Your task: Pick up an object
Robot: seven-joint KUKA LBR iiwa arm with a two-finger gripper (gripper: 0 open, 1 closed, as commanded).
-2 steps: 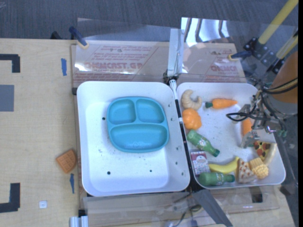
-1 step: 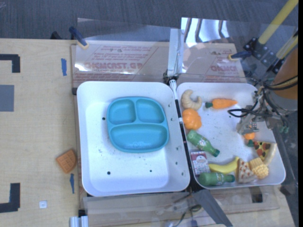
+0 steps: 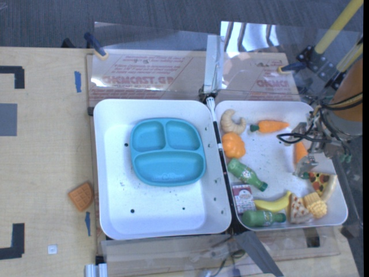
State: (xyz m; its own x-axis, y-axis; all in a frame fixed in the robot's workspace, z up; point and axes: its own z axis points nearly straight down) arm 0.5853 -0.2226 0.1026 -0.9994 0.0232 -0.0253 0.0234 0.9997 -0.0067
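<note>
Fingers (image 3: pixel 304 165) low in the right bin (image 3: pixel 271 109); whether apart or together, I cannot tell, cables block them. They sit beside the orange carrot piece (image 3: pixel 300 153), just above the pizza slice (image 3: pixel 319 182). Nothing is lifted yet; grasping and raising remain.

Bright even overhead light, strong glare on clear panels (image 3: pixel 248 36) behind my bins, soft faint shadows, picture slightly soft and grainy, my arm (image 3: pixel 349 97) blurred
</note>
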